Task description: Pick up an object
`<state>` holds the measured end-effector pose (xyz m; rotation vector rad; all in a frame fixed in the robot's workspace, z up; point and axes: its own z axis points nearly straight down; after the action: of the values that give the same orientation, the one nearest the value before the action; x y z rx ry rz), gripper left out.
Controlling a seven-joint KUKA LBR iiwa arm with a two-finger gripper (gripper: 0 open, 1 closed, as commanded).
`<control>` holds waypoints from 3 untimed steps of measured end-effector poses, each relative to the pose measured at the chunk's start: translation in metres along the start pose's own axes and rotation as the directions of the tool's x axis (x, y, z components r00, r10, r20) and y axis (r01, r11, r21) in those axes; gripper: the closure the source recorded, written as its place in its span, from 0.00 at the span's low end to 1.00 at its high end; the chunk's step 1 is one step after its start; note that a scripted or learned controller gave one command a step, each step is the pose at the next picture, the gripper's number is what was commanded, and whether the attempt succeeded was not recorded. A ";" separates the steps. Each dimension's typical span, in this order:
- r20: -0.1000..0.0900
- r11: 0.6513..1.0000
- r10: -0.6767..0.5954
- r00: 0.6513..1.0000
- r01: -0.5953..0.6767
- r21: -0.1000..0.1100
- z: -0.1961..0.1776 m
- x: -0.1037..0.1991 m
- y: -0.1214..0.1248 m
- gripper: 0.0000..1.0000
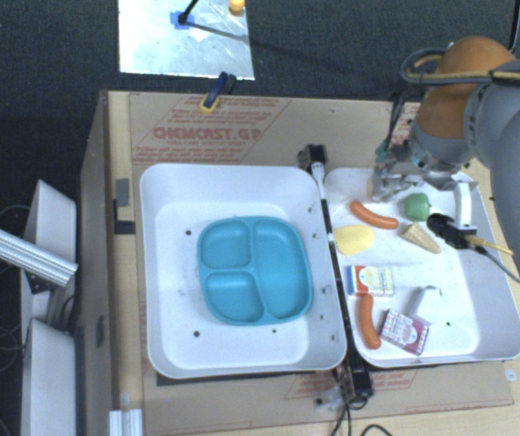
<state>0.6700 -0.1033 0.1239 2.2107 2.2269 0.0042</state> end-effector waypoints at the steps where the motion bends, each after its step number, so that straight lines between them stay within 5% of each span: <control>1: 0.000 1.000 0.000 1.000 0.000 0.000 0.000 0.000 0.000 0.00; 2: -0.001 1.000 0.005 1.000 -0.005 0.012 0.041 0.018 -0.003 0.00; 3: 0.000 1.000 0.003 1.000 -0.003 0.011 0.030 0.017 -0.002 1.00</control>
<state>0.6676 -0.0859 0.0943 2.2188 2.2292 -0.0079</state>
